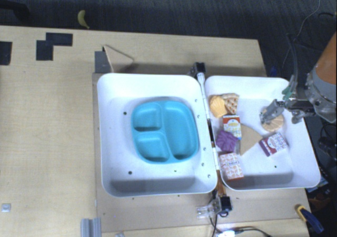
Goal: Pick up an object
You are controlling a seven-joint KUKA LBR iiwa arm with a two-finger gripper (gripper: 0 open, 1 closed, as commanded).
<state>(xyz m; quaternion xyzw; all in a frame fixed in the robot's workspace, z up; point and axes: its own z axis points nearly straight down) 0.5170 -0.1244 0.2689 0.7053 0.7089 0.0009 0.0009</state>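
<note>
My gripper (284, 113) hangs over the right bin (300, 175) near its right wall, open, with nothing seen between its fingers. A round tan biscuit-like piece (274, 122) lies just under the left finger (270, 109). To the left of it lie an orange round item (217, 106), a ridged tan snack (230, 103), a red carton (231, 124), a purple grape bunch (227, 140), a tan wedge (250, 140), a maroon packet (273, 144) and a pink-white box (231, 166).
The left bin (113, 125) holds a blue divided plate (164, 130). A black bar (206, 109) runs along the divide between the two bins. The grey arm (324, 91) enters from the right edge. Wooden bench (47, 141) surrounds the bins.
</note>
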